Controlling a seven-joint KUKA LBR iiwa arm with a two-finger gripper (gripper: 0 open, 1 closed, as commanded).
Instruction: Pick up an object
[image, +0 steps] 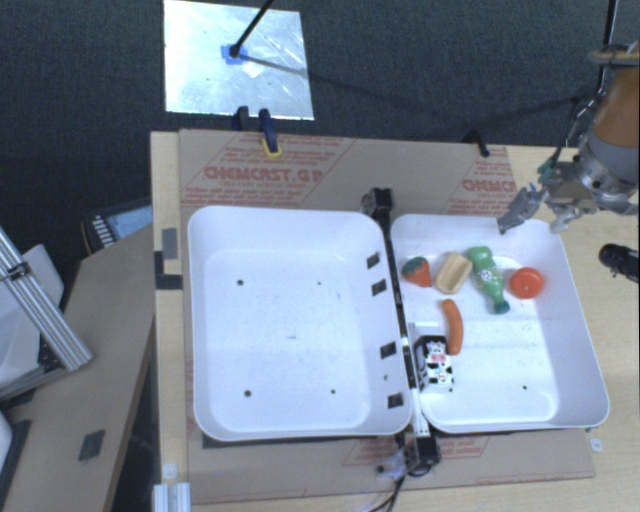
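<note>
**Robot arm poised over a bin of toy food**

Two shallow white bins sit side by side on a desk. The left bin (285, 320) holds nothing I can make out. The right bin (560, 390) carries a small scatter of toy food near its far edge and its left wall.

The gripper (535, 212) hangs above the right bin's far rim, at the upper right of the camera view. Its two fingers look spread apart, with nothing between them.

Just below it, in a loose row, lie a small red strawberry-like piece (416, 270), a pale tan bread-like piece (453, 272), a green bottle-shaped toy (488, 278) and a round orange-red tomato (526, 283). Nearer the front lies an orange carrot or sausage shape (453, 326), and beside the left wall stands a small black-and-white cow-patterned carton (434, 365).

These all look like light, stiff plastic playthings, probably smooth and a little slippery. The tomato lies closest to the gripper and apart from its neighbours, but its round form may roll or squirt out. The green toy seems the safer choice: taking hold across its narrower middle would give the fingers flatter sides to close on.
</note>
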